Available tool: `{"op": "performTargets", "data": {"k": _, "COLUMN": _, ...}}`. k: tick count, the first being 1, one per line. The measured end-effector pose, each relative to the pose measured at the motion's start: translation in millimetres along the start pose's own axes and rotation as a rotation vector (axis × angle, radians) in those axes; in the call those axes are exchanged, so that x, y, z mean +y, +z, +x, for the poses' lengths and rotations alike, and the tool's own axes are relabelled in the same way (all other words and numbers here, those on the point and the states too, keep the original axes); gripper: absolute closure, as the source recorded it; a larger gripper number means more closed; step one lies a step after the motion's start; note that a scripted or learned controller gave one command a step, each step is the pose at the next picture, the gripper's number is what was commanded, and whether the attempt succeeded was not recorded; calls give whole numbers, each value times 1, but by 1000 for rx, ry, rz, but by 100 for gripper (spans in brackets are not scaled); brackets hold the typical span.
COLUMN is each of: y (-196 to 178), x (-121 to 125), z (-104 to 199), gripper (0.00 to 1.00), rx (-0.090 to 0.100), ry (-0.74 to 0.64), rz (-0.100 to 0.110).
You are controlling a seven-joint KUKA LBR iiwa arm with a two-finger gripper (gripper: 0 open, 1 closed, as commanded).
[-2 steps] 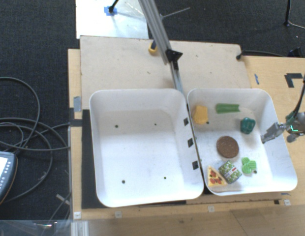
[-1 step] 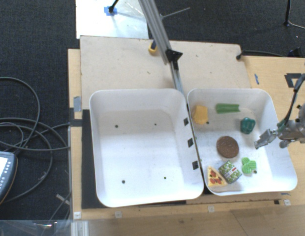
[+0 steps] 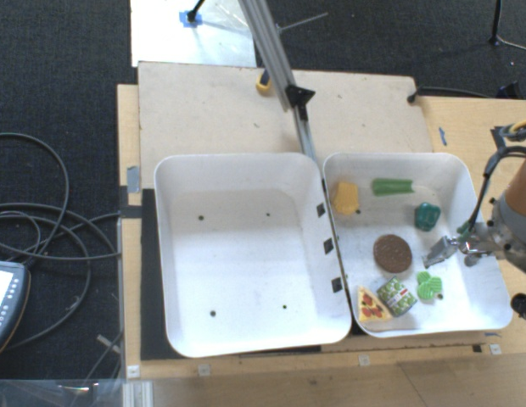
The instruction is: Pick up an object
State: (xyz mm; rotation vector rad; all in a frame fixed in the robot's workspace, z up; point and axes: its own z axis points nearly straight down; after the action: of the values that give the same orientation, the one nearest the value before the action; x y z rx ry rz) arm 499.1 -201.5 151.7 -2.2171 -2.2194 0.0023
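The right bin holds several small objects. A yellow block lies at its back left, with a green cylinder beside it. A teal piece sits further right. A brown disc lies in the middle. Along the front are a bright green piece, a green and red packet and a yellow and red wedge. My gripper hangs over the bin's right side, between the teal piece and the bright green piece and just right of the disc. Nothing shows in its grasp.
The left bin stands beside the right one, sharing a middle wall. A grey pole slants down from the back to that wall. Cables and a tablet lie on the floor at the left.
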Motion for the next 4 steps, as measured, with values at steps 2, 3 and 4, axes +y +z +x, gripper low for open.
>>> {"op": "performTargets", "data": {"k": 2, "y": 41, "x": -8, "z": 0, "gripper": 100, "rx": -4, "ry": 0, "rz": -8}}
{"op": "performTargets", "data": {"k": 3, "y": -2, "x": -6, "z": 0, "gripper": 100, "rx": -4, "ry": -3, "rz": -10}}
{"op": "performTargets", "data": {"k": 4, "y": -66, "x": -6, "z": 2, "gripper": 100, "rx": -6, "ry": -4, "rz": -13}}
